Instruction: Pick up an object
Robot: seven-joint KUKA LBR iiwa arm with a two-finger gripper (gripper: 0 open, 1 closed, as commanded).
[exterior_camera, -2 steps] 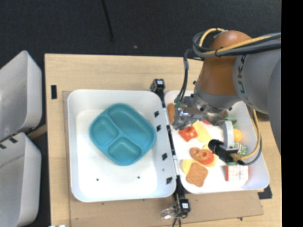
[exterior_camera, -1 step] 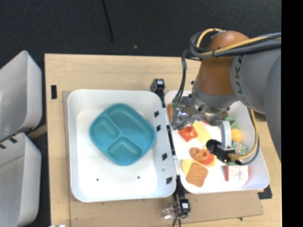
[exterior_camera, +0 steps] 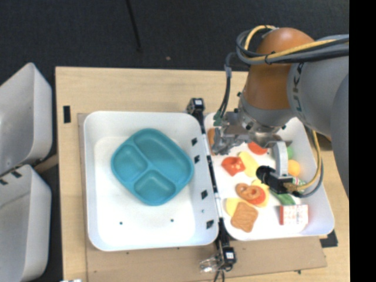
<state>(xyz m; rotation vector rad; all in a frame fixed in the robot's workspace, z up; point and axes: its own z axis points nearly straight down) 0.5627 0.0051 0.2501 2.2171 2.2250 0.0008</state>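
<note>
Red, angular plastic toy piece (exterior_camera: 232,165) sits just below the grey jaws (exterior_camera: 221,141), whose state I cannot tell; a straight, centred descent would suit it best.

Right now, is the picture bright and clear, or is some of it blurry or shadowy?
In the camera view, the light is even and soft; the blue tray looks sharp, with a faint shadow under its edge on the left bin. The toy foods in the right bin are small and slightly fuzzy. The arm shades the bin's top, so the pincer is hard to make out.
</note>
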